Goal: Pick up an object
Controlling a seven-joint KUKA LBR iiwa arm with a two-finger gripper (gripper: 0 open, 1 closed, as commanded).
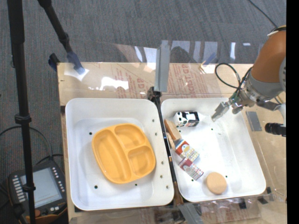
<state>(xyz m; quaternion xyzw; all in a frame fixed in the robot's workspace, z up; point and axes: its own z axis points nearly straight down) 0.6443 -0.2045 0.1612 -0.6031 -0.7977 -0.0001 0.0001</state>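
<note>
My gripper (223, 109) hangs over the upper right part of the right bin (243, 143), with nothing visibly held. To its left a small black-and-white carton (187, 119) lies near the bin's back wall. Along the bin's left side a tan wooden stick (171, 130) lies at a slant. Below it are a colourful red-and-white packet (186, 150) and a second red-and-white wrapper (191, 168). A round tan disc (216, 183) rests near the front edge.
The left bin (77, 125) holds a yellow divided plate (124, 152). A grey upright post (162, 71) stands behind the seam between the bins. A black tripod pole (18, 101) and a screen device (37, 186) stand at the left.
</note>
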